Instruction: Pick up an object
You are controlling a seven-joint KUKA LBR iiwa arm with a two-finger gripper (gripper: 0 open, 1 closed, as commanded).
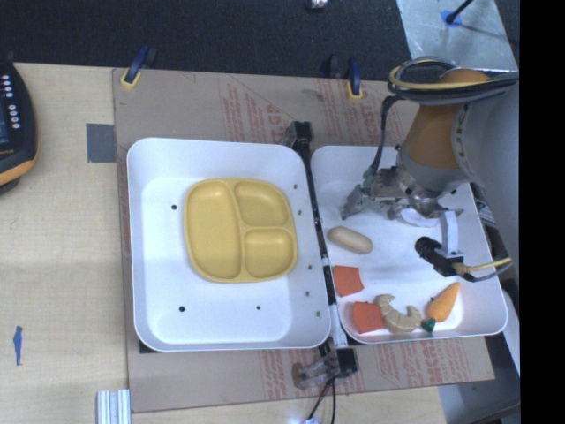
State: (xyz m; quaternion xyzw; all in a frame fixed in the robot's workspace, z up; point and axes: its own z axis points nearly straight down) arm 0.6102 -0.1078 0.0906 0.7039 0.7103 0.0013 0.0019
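The metal two-finger claw (388,203) is hanging low over the upper part of the right shallow white plastic bin (494,325), under the grey arm with its orange band (441,131). Its fingers (353,203) are spreading wide, and nothing is sitting between them.

Just below the claw, a pale beige oval bread-like piece (350,238) is lying on the bin floor, close to the left finger but apart from it. Further down, an orange-red square block (348,280) is resting near the bin's left wall, and a 2nd orange-red block (366,316) is lying by the lower edge. Touching that one, a cream curved shrimp-like toy (399,314) is curling along the bottom, with an orange toy carrot (443,301) leaning just beside it to the right. A black cable fitting (437,256) is dangling from the arm over the bin's right half, between the claw and the carrot.

The left shallow white plastic bin (150,316) is holding a yellow 3-compartment plastic tray (238,230) at its middle.

Both bins are sitting on a brown cardboard sheet (212,104) clamped to the light wooden desk (53,281). A black and orange handheld pendant (13,117) is lying at the desk's left edge, and dark floor (177,7) is showing beyond it.
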